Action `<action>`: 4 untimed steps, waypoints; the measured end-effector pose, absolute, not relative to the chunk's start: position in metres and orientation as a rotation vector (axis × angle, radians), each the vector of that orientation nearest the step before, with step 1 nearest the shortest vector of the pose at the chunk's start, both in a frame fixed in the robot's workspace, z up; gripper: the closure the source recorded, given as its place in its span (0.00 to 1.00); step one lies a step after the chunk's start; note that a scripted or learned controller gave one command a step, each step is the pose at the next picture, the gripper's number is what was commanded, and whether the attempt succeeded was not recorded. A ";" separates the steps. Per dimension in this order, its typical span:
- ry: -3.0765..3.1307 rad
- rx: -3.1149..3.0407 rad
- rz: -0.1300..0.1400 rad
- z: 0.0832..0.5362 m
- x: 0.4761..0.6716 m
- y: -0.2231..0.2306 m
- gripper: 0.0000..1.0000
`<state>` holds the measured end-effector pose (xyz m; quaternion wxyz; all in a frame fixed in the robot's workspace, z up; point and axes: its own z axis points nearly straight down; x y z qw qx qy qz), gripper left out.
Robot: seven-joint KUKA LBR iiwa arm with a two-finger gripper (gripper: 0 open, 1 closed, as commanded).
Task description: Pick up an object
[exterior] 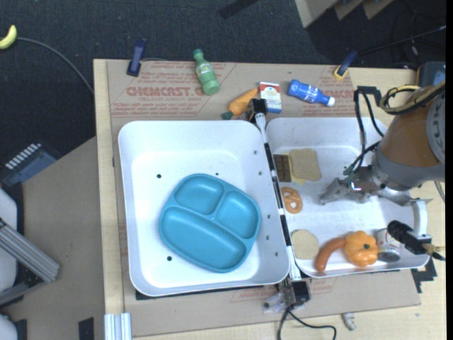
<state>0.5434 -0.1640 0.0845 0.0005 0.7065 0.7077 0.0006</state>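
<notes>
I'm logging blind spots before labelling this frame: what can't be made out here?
Camera view:
- Right bin: its right part is hidden under the arm.
- Print on the blue bottle and small carton: too small to read.
- Yellow thing at the left edge: cut off by the frame.
- Dark brown slab by the toast: too small to identify.

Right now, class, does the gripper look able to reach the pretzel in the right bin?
Probably yes. The gripper hangs over the same bin, beside the pretzel, with bare floor between them. The bread slice lies apart from it, though the bin wall is close.
</notes>
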 end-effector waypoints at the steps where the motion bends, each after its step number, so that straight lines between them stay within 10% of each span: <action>1: 2.220 2.224 -0.002 0.084 0.479 -0.179 0.00; 2: 2.219 2.219 0.000 0.188 0.506 -0.218 0.00; 4: 2.219 2.215 0.007 0.087 0.634 -0.162 0.00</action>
